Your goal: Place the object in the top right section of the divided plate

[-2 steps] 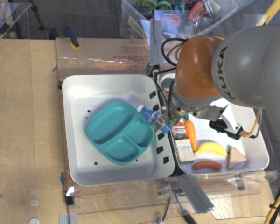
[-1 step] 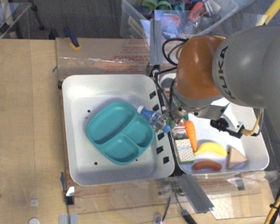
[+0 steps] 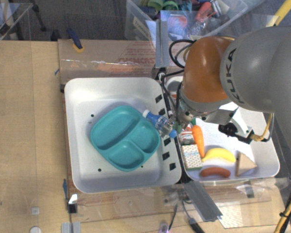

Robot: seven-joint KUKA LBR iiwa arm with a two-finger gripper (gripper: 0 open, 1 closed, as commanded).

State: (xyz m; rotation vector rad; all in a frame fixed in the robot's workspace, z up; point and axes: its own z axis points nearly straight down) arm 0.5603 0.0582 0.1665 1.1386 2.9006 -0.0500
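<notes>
The KUKA arm (image 3: 242,67) reaches in from the right, wrist bent down over the divide between the two white bins (image 3: 77,130). Its gripper (image 3: 170,126) is clamped on a small clear bottle with a blue cap (image 3: 155,118), held just above the right edge of the teal divided plate (image 3: 123,137). A carrot (image 3: 198,137), banana (image 3: 219,155) and sausage (image 3: 216,172) lie in the right bin.

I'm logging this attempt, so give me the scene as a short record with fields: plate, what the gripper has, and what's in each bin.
plate: teal divided plastic plate, lying in the left white bin, nothing in its sections
gripper: gripper at the plate's right edge, over the divide between the bins
held item: small clear plastic bottle with blue cap, seen at the gripper
right white bin: orange carrot, yellow banana, red sausage, tan wooden wedge
task status: bottle not yet on plate
</notes>
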